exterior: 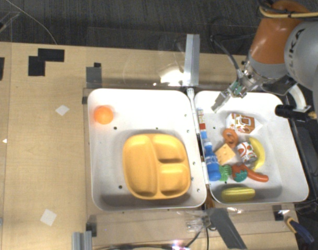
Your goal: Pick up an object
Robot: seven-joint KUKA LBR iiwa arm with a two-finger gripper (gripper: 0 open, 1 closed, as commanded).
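Note:
My gripper (219, 102) hangs over the back left part of the right bin (291, 163), with nothing visible between its fingers. Below it in that bin lies a heap of toy food: a white and red carton (242, 122), an orange ring (230, 137), a cheese wedge (225, 153), a banana (258, 152), a blue bottle (211, 163), a red sausage (255, 175) and a yellow-green pickle (238, 193). The gripper is up and to the left of the carton, apart from all of them.
The left bin (99, 181) holds a yellow divided plate (156, 164) and an orange ball (103, 114) in its back left corner. A grey post (192, 56) stands behind the wall between the bins. The arm's grey and orange body fills the upper right.

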